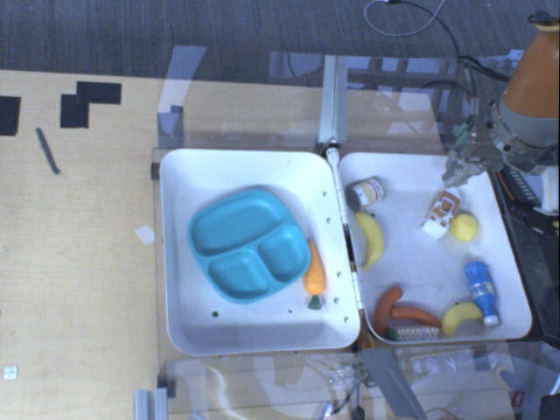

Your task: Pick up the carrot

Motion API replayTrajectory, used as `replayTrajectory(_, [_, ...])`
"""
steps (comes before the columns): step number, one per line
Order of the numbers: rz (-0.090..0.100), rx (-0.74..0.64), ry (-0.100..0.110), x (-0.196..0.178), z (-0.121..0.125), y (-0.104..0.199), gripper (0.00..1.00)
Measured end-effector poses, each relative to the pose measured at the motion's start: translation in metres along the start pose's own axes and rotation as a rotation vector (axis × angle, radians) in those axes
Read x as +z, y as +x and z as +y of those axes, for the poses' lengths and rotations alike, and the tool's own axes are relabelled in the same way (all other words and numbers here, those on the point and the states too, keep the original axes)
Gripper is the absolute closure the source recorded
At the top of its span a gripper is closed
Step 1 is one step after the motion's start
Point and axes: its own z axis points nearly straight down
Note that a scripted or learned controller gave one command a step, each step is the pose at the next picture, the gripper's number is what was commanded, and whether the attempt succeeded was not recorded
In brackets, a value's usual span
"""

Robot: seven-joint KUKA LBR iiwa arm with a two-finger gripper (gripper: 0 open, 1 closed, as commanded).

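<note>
The orange carrot (314,271) lies in the left bin (184,322), lengthwise along the right edge of the blue divided plate (249,245), with its green stem end toward the front. My gripper (460,168) hangs over the back right part of the right bin (516,318), far from the carrot, just above a small white and brown carton (441,213). Nothing shows in its grasp.
The right bin holds a tin can (366,192), a banana (372,239), a yellow lemon (465,227), a blue bottle (481,293), red sausages (399,309) and a small yellow fruit (459,317). A metal divider (346,234) separates the bins.
</note>
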Motion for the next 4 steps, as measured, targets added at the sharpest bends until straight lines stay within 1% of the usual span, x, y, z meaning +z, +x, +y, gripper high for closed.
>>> replayTrajectory(1, [-0.003,0.32,-0.013,0.082,-0.022,-0.021,1.0])
replayTrajectory(2, [-0.001,0.317,-0.015,0.082,-0.021,-0.019,0.0])
replayTrajectory(3, [0.003,0.604,0.001,0.121,-0.091,0.031,0.0])
replayTrajectory(4, [0.005,0.603,-0.005,0.109,-0.088,0.032,1.0])
